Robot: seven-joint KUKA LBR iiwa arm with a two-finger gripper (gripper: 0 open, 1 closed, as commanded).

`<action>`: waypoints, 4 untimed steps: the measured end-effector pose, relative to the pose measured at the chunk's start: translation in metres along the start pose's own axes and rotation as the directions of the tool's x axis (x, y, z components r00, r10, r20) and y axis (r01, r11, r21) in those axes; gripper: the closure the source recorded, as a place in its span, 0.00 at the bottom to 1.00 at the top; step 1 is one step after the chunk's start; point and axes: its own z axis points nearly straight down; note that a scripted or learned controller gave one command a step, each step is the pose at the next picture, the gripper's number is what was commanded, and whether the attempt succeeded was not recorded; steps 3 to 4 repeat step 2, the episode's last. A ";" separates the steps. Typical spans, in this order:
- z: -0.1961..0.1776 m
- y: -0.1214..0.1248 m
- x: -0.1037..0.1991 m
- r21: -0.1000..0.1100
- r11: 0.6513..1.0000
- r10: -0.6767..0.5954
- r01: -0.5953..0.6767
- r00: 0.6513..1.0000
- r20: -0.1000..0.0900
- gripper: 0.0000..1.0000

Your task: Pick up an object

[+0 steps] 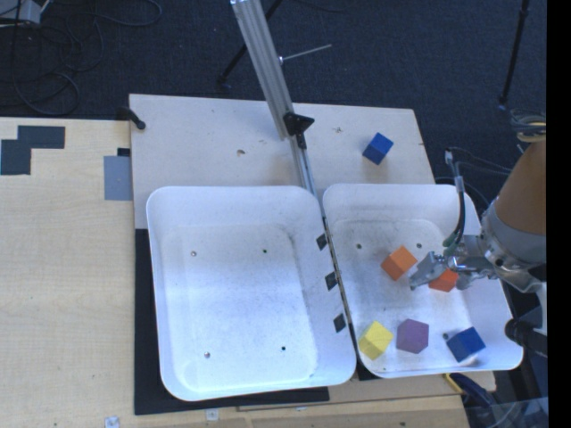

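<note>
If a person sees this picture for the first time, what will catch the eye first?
Probably the bright cubes in the right bin: an orange cube mid-bin, with yellow, purple and blue ones along its near edge. The gripper reaches in from the right beside a red-orange cube. One more blue cube sits outside on the board behind.

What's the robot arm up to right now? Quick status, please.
Gripper low in right bin, at red-orange block; grasp unconfirmed. Orange cube close alongside, could crowd it.
</note>
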 end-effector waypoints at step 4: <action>-0.009 0.000 -0.001 -0.001 1.000 0.003 -0.003 1.000 0.000 0.00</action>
